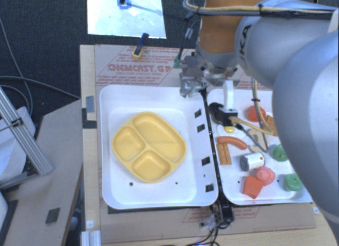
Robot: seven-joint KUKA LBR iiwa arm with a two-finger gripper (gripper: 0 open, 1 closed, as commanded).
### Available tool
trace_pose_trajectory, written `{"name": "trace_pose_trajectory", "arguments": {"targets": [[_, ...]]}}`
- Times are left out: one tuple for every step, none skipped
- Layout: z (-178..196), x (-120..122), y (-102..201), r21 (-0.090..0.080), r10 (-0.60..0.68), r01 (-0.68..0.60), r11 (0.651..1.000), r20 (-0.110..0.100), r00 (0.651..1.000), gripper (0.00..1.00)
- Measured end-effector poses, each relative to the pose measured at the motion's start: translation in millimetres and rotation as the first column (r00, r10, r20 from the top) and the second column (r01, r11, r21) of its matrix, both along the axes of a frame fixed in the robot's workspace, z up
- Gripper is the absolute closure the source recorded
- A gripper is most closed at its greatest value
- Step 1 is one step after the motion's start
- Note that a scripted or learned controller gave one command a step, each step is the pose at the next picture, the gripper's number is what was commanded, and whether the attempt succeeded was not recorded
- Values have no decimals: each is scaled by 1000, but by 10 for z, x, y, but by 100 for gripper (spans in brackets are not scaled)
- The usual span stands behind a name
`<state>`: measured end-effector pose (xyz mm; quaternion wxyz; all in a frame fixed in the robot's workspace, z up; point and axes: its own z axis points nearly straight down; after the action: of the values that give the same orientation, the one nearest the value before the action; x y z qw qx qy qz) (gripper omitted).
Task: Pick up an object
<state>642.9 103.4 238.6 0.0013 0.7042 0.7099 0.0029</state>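
pickup not yet done: gripper (189,89) hangs at the left bin's (108,149) back edge, finger state impossible to tell, toys (253,160) untouched in the right bin (233,194).

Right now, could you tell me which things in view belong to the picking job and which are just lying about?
For the job:
gripper
right bin
hot dog
white cylinder
pink piece
green piece

Lying about:
yellow divided tray
left bin
yellow-and-blue tool
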Motion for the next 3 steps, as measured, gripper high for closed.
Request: {"name": "trace_pose_trajectory", "arguments": {"targets": [[-188,-228,418,-1,0,0,1000,-7,1000,100],[-478,241,-186,-5,-11,11,1000,-3,1000,100],[69,110,457,2,2,-2,1000,1,1000,100]]}}
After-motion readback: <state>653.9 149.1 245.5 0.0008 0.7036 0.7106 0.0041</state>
